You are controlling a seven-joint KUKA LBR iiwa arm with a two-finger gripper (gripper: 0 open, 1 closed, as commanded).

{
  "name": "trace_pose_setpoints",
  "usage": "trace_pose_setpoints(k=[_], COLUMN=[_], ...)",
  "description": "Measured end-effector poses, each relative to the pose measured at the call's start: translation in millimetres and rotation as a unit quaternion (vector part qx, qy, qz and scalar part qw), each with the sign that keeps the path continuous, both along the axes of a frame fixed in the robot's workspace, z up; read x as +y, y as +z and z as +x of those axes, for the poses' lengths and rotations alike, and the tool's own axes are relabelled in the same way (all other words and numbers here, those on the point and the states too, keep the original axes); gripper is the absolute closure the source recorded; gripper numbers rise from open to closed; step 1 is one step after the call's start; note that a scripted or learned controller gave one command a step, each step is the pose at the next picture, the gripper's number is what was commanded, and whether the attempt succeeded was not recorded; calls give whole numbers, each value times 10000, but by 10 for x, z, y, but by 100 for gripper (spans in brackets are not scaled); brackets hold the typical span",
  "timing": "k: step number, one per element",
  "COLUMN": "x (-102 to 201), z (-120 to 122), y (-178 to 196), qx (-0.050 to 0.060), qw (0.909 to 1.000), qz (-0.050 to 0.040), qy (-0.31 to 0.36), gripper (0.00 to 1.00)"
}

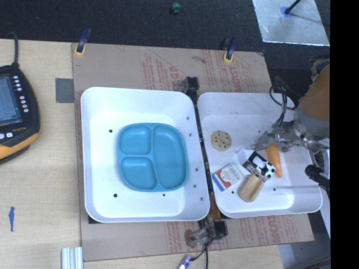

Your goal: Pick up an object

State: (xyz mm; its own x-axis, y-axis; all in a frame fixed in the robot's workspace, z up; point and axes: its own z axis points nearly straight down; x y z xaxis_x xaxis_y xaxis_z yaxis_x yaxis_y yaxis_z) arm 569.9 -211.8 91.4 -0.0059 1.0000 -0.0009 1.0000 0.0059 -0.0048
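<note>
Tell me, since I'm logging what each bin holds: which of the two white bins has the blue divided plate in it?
The left bin holds the blue divided plate. The right bin instead holds small items: a cookie, a carrot and others.

I see both bins [95, 150] as smooth, glossy white plastic. Blue tray [152, 157]: matt plastic. Under the bins, printed brown cardboard [168, 66] on a pale wood-grain bench [39, 206]. Cookie [221, 140] looks rough, speckled.

Wooden bench [33, 206], cardboard sheet [168, 66], dark floor [129, 10], pendant [14, 111]
</note>
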Motion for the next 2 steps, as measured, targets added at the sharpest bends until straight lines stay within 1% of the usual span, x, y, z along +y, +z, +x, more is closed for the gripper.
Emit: trace_pose_setpoints(k=[1,2], x=[-9,592], z=[1,427], y=[105,276], qx=[6,-8], qw=[10000,10000], qz=[-6,1], qy=[12,5], gripper=[100,100])
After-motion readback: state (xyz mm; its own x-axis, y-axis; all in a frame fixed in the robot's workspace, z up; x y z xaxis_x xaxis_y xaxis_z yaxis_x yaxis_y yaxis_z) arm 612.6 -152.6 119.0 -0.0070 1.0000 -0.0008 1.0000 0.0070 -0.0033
